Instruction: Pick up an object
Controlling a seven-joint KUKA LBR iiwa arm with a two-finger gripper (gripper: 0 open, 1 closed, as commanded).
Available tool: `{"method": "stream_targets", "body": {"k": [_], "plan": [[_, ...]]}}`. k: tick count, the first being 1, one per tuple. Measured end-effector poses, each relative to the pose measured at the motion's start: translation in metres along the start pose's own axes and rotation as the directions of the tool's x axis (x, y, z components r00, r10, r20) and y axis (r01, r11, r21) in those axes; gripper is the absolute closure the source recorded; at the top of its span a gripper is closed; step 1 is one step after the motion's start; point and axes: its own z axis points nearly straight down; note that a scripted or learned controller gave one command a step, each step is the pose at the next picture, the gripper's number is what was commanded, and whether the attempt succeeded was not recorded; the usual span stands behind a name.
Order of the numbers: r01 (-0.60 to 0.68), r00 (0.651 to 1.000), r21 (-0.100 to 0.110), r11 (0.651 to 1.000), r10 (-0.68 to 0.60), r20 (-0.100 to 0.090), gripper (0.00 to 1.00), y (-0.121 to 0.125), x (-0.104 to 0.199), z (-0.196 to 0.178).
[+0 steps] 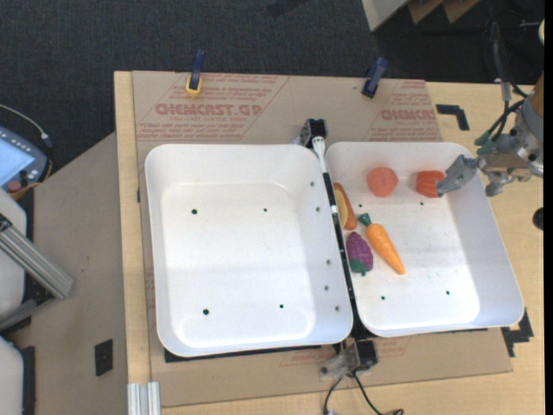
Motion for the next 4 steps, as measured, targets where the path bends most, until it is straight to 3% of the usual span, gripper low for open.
{"method": "stream_targets", "body": {"k": [1,2,3,4], "plan": [[0.002,1.0,0.001,1.0,-0.002,-0.002,0.0,-0.048,0.028,-0.026],[0.006,1.0,0.006,1.0,-0.006,-0.004,0.0,-0.069,0.091,0.012],[0.001,1.0,0.0,1.0,-0.001,0.0,0.0,-0.012,0.083,0.166],[-0.001,1.0,-0.004,1.0,0.001,0.002,1.0,-0.013,0.082,0.148]]}}
